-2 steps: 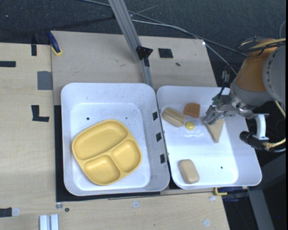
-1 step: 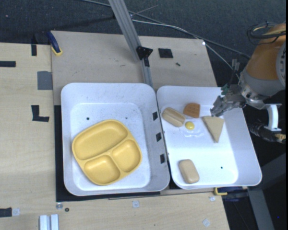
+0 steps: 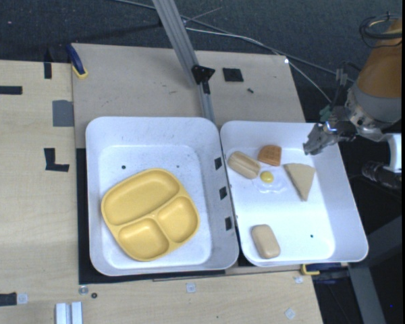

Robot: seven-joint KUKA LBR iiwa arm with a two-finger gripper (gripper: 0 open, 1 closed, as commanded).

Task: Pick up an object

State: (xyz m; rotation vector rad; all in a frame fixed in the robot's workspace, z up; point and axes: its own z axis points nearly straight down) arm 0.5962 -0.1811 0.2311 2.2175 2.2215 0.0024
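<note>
Overhead, the worktop (image 3: 155,79) carries two white bins. At three o'clock the arm (image 3: 381,79) reaches in, and its gripper (image 3: 318,140) hangs over the upper right edge of the right bin (image 3: 344,228); whether the jaws are open or closed cannot be told. That bin holds a tan roll (image 3: 243,165), a brown square piece (image 3: 271,155) just beside it, a small yellow ball (image 3: 266,177), a pale wedge (image 3: 301,179) toward four o'clock of the ball, and a tan block (image 3: 264,241) near six o'clock. A yellow divided plate (image 3: 150,212) lies in the left bin (image 3: 108,140).
</note>
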